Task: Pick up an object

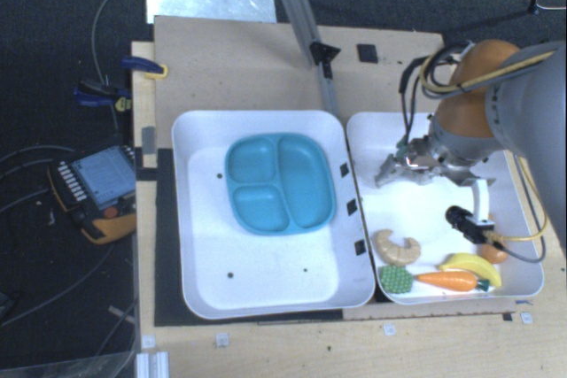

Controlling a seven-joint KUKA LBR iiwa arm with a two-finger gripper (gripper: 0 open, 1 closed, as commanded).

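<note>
Food cluster: carrot [447,281], banana [472,266], a green knobbly piece [396,280] and a tan croissant-shaped piece [398,248] crowd the near edge of the right bin [372,133], the carrot just beside the near rim.
Right corner: a small orange piece [493,254] sits beside a black fitting [468,223] on the arm's cabling, close over the banana.
Hand [386,173]: poised over bare bin floor near the divide between bins, well apart from the food; whether it is spread or closed cannot be told, and nothing is seen in it.
Open room: bare floor lies between the hand and the croissant-shaped piece.
Left bin [190,137]: blue divided plate [280,182] at centre.
Far side: bare tabletop [230,57] beyond both bins.
</note>
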